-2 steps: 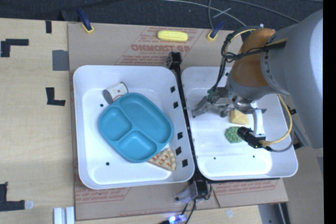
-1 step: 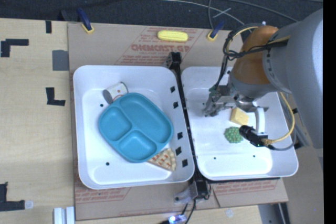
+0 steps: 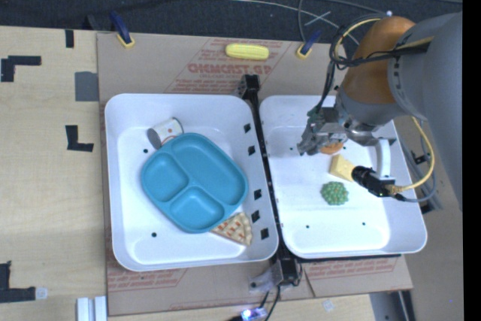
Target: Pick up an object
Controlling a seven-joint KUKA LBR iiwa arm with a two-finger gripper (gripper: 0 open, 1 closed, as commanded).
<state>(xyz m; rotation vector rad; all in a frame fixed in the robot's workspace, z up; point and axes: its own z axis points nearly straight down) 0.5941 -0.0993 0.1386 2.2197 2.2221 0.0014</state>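
White plastic bins sit side by side on the cardboard-topped bench, and the grey arm with its orange band (image 3: 379, 60) comes in from 3 o'clock over the right bin (image 3: 301, 233). Its two-finger gripper (image 3: 317, 137) is down at about 11 o'clock of that bin, just above the floor. Honestly can't tell how wide the fingers are spread or whether anything sits between them, it's all dark metal from this angle.

Stuff in the right bin: a small orange piece (image 3: 332, 149) just beside the gripper on its 3 o'clock side, a pale yellow wedge like cheese (image 3: 342, 168) a bit further toward 5 o'clock, and a bumpy green ball, broccoli-looking (image 3: 335, 193), near the bin's middle. None of them look lifted.

Left bin (image 3: 124, 237) has a big blue divided plastic plate (image 3: 194, 181) in the middle, a small grey-and-white cup lying on its side (image 3: 165, 132) at the plate's 11 o'clock, and a toy pizza slice (image 3: 235, 228) poking out from under the plate at 5 o'clock.

Up at 12 o'clock on the cardboard, outside both bins, lies a yellow banana-shaped toy (image 3: 246, 51).
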